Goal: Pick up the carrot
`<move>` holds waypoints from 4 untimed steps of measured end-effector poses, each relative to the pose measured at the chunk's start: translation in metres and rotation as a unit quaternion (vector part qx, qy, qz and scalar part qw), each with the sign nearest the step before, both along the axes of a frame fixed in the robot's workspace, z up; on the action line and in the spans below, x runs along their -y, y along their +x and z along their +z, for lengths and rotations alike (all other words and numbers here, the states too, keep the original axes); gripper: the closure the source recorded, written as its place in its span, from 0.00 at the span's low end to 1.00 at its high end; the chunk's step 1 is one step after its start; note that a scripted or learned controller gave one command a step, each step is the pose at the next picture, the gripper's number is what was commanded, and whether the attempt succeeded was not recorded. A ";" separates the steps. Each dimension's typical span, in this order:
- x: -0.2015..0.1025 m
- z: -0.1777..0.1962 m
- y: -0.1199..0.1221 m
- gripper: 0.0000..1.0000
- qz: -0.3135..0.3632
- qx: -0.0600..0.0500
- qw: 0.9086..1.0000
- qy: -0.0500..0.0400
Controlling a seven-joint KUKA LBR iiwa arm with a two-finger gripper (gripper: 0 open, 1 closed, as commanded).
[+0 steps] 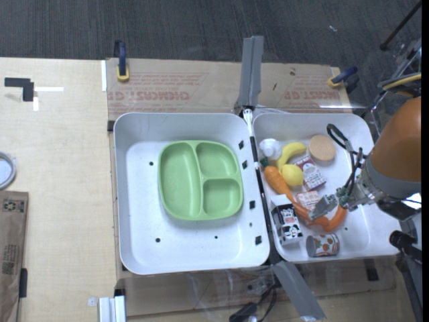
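The gripper [328,206] sat low in the right bin [358,123], at four o'clock from the carrot [275,180]. I could not tell its state.

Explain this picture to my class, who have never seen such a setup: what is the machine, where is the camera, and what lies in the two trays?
The camera hangs above a bench and looks down at a slant. Two shallow white bins sit side by side. The left bin holds a green plate with three compartments. The right bin holds toy food: a carrot, a banana, a lemon, a round tan disc, small packets and a can. The machine is a robot arm, orange and grey, reaching in from the right. Its pincer is low over the clutter in the right bin, beside another orange piece and apart from the carrot. I cannot tell that it holds anything.
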State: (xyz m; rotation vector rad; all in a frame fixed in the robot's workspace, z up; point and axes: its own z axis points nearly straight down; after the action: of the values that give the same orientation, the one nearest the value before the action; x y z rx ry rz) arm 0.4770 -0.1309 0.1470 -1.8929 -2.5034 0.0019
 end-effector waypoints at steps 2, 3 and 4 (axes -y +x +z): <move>-0.006 -0.056 0.018 0.00 0.122 0.002 0.993 0.000; -0.024 -0.054 0.077 0.00 0.233 0.002 0.973 -0.004; -0.025 -0.045 0.077 1.00 0.231 0.003 0.973 -0.003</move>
State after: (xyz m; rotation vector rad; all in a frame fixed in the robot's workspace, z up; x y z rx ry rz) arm 0.5541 -0.1055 0.1019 -1.2677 -2.8807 0.0037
